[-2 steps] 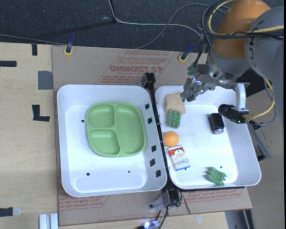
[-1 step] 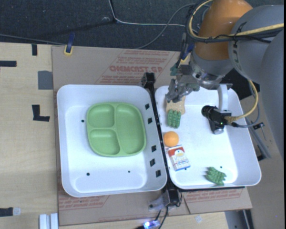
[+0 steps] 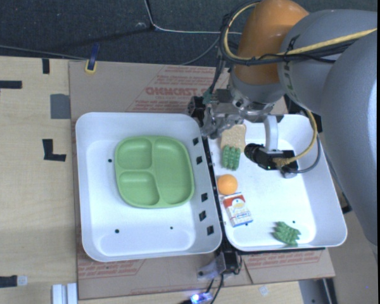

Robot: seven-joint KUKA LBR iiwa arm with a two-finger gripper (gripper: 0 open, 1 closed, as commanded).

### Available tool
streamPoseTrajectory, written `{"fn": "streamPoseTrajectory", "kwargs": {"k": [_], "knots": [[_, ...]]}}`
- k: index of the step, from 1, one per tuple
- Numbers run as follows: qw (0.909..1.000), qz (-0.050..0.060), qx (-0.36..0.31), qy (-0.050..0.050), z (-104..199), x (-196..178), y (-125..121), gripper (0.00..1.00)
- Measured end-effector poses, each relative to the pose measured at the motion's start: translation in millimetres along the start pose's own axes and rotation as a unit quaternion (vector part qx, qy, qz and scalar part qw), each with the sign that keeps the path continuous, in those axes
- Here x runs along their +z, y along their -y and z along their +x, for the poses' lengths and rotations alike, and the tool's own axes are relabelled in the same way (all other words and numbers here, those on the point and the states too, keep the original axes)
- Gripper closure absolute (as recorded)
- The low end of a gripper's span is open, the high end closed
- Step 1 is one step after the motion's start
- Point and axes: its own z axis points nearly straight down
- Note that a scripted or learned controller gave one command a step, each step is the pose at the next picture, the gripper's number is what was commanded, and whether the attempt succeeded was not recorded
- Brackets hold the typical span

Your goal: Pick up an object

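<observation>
**Orange-banded arm low at the crowded corner of the right bin**

Camera view: the gripper (image 3: 210, 120) hangs at the far left corner of the right bin (image 3: 307, 198), close to the wall it shares with the left bin (image 3: 94, 170). The wrist hides its working end, so I cannot tell whether it is spread or pressed together, or whether it pinches anything. Nothing can be seen held in it.

The nearest candidate is a tan block (image 3: 235, 135), just beside the gripper. A green ridged piece (image 3: 230, 158) touches the block's near edge. Farther down the same side lie an orange ball (image 3: 227, 183) and a red-and-white packet (image 3: 239, 209), with a leafy green piece (image 3: 286, 233) well apart near the front. The left bin bears a green divided plate (image 3: 155, 171).

The likely trouble comes from the crowding. A descent this close to the wall could strike the rim, or shove the block into the ridged piece instead of seating around it. The block looks soft and could squash or slip. If nudged, the ball would roll.
</observation>
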Motion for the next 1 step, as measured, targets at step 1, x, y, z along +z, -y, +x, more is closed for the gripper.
{"fn": "streamPoseTrajectory", "kwargs": {"k": [1], "knots": [[1.0, -0.001, -0.001, -0.001, 64.4, 1.1, -0.7, 1.0]]}}
